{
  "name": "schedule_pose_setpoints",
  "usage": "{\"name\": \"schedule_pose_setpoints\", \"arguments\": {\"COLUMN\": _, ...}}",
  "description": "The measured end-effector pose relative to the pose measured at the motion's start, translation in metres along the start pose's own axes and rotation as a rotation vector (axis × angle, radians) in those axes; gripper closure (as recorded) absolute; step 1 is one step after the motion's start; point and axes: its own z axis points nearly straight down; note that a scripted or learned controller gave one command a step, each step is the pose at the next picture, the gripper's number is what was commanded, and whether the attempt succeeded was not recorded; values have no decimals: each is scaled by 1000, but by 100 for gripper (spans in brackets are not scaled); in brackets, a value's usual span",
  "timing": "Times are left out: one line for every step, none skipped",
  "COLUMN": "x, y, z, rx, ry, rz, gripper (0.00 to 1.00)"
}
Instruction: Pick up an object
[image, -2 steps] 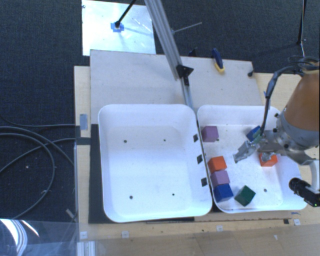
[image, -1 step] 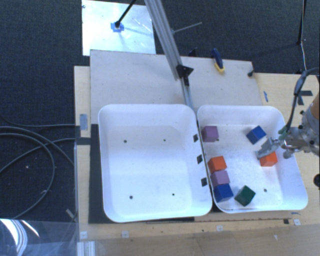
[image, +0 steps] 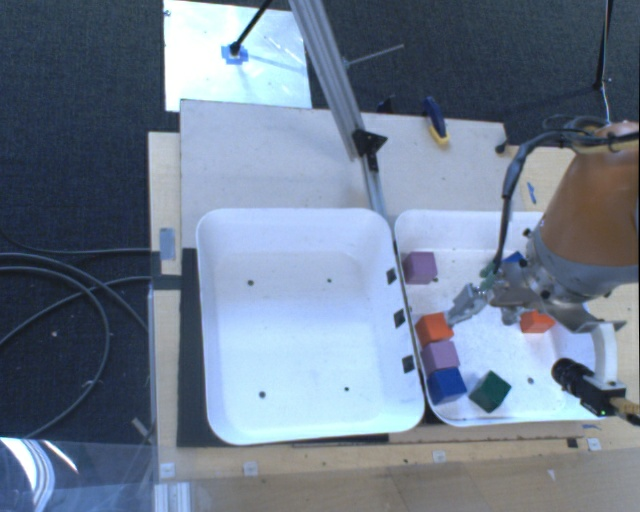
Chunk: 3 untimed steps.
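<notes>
Hovering end effector (image: 462, 303) beside orange block (image: 434, 327).

Bins: 2, white, side by side: left bin (image: 215, 300), right bin (image: 440, 232).
Purple blocks: 2, one (image: 420, 267) near top of right bin, one (image: 440, 355) lower down.
Orange blocks: 2 (image: 434, 327) (image: 537, 322).
Blue blocks: 2; one (image: 447, 384) in full view, one (image: 514, 260) partly hidden.
Green blocks: 1 (image: 490, 391).
</notes>
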Motion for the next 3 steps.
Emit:
{"name": "schedule_pose_setpoints", "arguments": {"x": -124, "y": 40, "z": -20, "rx": -5, "ry": -9, "rz": 17, "gripper": 0}}
{"name": "schedule_pose_setpoints", "arguments": {"x": -39, "y": 57, "z": 30, "rx": 3, "ry": 0, "rz": 0, "gripper": 0}}
{"name": "schedule_pose_setpoints", "arguments": {"x": -21, "y": 31, "z": 2, "rx": -2, "ry": -2, "rz": 6, "gripper": 0}}
